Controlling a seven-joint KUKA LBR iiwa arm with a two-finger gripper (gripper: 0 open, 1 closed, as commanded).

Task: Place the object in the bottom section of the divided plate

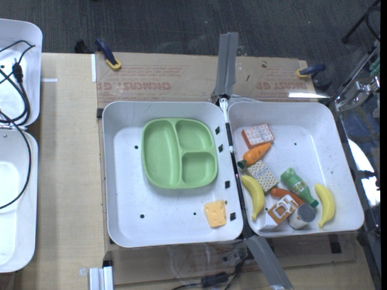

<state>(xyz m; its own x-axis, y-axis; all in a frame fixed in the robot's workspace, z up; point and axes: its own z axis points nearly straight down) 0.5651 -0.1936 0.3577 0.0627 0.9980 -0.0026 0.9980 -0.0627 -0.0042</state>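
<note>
so my jaws' state, can't tell; green divided plate (179,153) sits bare, cheese wedge (215,214) lies just below it, guessing I grab that next.

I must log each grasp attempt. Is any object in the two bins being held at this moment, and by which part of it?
Nothing is held: the yellow cheese wedge lies free on the left white bin, beside the green divided plate.

My bench (66,162) looks like pale matt wood; the green divided plate (179,153) at ten o'clock of the cheese (215,214) is smooth plastic.
</note>
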